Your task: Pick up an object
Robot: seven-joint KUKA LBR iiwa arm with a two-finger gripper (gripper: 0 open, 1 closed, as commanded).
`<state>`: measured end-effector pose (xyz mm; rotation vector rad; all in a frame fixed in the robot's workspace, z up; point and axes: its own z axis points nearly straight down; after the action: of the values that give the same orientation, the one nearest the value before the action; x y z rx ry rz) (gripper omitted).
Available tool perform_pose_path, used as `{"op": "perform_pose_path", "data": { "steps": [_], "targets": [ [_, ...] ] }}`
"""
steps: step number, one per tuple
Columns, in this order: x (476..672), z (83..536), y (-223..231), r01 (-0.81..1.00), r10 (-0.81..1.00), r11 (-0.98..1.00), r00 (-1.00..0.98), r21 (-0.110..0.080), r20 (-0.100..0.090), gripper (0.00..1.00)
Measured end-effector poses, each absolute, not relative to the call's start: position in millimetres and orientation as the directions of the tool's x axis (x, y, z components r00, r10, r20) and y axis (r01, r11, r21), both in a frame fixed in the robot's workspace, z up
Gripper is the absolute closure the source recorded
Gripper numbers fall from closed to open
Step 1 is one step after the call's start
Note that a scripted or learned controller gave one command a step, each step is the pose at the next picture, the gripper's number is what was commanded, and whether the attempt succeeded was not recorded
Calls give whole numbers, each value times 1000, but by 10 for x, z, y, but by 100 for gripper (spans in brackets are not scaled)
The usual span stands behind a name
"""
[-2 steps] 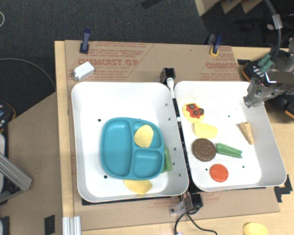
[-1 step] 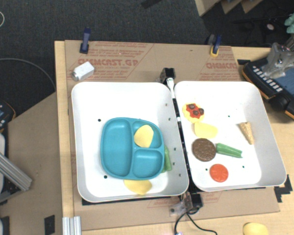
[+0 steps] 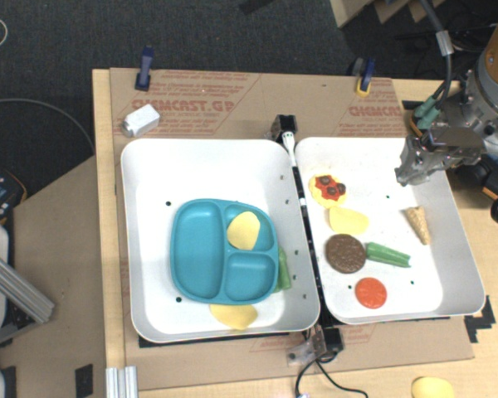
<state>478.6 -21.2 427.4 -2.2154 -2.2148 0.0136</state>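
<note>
Camera view — hand [image 3: 408, 172] hovers just above the cone [image 3: 417, 223]

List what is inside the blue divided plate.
One yellow piece lies in an upper compartment of the blue divided plate. A green item and another yellow piece peek from under its edge, mostly covered.

Two white bins sit side by side: the left bin [image 3: 141, 222] and the right bin [image 3: 448, 247]. The left one holds one blue divided plate [image 3: 207, 251], two yellow pieces [image 3: 243, 230] [image 3: 233, 314] and one green sliver [image 3: 283, 269]. The right one holds six items: one red-and-yellow piece [image 3: 329, 188], one yellow slice [image 3: 348, 220], one brown disc [image 3: 345, 253], one green pod [image 3: 388, 255], one red round [image 3: 370, 292] and one tan cone [image 3: 417, 223].
</note>
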Motion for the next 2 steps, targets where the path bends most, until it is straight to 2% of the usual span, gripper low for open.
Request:
{"op": "perform_pose_path", "data": {
  "steps": [1,2],
  "targets": [
    [4798,5421,-61,1000,1000,3,-3,16,1,100],
    [4785,4296,92,1000,1000,1,-1,-12,-1,100]
  ]
}}
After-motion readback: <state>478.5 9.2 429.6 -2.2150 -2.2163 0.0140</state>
